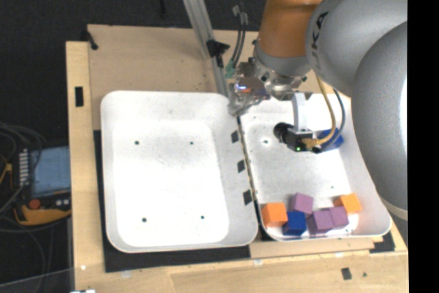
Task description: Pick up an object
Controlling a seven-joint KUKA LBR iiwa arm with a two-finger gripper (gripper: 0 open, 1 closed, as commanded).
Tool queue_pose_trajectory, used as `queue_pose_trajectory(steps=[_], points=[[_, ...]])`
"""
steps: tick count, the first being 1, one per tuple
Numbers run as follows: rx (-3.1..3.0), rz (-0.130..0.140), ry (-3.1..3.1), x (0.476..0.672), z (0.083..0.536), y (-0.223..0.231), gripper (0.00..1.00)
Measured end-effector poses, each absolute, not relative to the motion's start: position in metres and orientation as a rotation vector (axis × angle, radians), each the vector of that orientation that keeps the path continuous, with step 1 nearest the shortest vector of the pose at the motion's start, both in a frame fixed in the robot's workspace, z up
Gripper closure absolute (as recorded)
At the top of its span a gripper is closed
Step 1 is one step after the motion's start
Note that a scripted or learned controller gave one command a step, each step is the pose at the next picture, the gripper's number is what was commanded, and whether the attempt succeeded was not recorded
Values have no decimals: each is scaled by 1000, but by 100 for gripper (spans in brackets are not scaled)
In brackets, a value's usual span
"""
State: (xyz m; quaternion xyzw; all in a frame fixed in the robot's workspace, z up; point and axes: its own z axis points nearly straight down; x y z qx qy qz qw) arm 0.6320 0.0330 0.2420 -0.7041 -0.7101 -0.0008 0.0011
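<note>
Grabbing cleanly means moving the gripper [255, 89] (can't tell if it's open or shut) over the blocks [312, 215] at the near end of the right bin [309, 173], then going for the edge orange block [276, 213].

Two shallow white bins sit side by side on the pale wooden table [151, 55], the left bin [120, 113] at frame centre-left and the right bin [326, 171] at centre-right. The grey arm [363, 58] comes in from the right, its orange band [291, 7] near the top centre. The end effector [250, 89] is over the upper left corner of the right bin, close to the seam between the bins. Along that bin's lower edge lies a cluster of blocks: an orange block [276, 213], a blue block [295, 223], three purple blocks [321, 221] and a second orange one [350, 202].
</note>
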Motion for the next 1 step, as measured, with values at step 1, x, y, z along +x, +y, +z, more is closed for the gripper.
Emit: queue_pose_trajectory(steps=[1], points=[[-2210, 0, -2228, 617, 249, 85, 100]])
